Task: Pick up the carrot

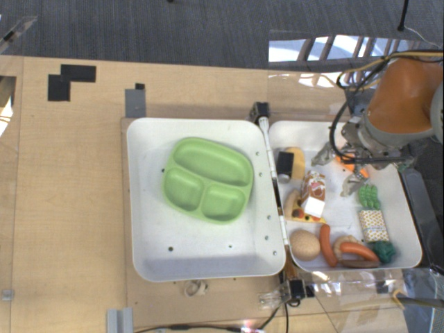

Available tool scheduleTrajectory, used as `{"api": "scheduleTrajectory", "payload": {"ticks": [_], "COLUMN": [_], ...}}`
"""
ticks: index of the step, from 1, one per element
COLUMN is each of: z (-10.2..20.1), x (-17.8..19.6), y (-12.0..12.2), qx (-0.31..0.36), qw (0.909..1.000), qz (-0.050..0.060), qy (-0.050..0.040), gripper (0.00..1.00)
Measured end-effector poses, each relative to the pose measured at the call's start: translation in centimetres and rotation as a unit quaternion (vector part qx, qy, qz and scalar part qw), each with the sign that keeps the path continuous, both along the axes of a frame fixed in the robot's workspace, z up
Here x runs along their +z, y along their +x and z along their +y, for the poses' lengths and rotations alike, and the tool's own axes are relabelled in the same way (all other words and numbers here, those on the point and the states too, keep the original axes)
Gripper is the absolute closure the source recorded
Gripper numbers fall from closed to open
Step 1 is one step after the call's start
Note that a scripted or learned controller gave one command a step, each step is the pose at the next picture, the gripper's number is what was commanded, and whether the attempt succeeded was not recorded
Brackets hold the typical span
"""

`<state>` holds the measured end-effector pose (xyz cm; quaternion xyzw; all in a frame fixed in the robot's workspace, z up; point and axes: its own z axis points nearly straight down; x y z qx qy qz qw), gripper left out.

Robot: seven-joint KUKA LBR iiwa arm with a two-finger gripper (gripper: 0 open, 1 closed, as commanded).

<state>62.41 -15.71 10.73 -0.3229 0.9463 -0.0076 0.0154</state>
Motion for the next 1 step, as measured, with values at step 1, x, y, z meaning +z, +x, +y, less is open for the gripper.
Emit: {"api": "scheduleTrajectory", "payload": {"ticks": [1], "z": [-4.74], "x": [-1.63], "y": [1.88], "qx": [0.009], "qw": [0.9999], "qz": [0.008], "qy": [0.0022], "gripper": [0.00]}}
